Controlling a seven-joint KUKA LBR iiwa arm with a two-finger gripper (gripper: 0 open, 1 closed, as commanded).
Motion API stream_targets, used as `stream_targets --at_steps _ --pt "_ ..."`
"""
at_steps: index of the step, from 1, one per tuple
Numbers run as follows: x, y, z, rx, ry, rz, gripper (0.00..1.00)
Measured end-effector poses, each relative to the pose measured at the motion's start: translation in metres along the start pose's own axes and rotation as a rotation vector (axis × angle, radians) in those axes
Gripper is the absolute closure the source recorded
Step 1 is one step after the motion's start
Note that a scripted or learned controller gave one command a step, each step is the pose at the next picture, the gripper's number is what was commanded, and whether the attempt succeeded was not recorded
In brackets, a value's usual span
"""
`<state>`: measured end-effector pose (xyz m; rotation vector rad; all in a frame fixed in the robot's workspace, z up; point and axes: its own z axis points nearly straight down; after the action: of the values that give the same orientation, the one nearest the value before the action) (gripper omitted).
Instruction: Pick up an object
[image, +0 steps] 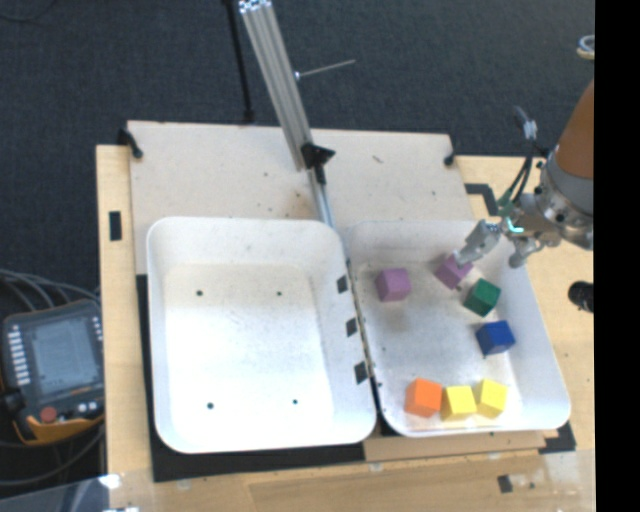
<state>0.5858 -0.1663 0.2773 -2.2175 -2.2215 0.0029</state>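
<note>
The arm enters at the right edge of the frame, in its upper right part. An orange band (573, 140) shows at the very edge, with the grey wrist housing (562, 205) directly below it. Thin cables run alongside the wrist on its left. From the wrist the tool (495, 243) reaches down and to the left, tilted rather than vertical. One grey finger (480, 242) angles toward lower left; a second finger (520, 250) sits beside it, apart.
</note>
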Motion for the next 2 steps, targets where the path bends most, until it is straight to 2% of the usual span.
stream_targets --at_steps 1,2 --pt "0.0 0.001 -0.002 -0.005 -0.001 -0.001 0.0" --pt "0.007 0.003 0.044 0.0 -0.002 0.0 0.0"
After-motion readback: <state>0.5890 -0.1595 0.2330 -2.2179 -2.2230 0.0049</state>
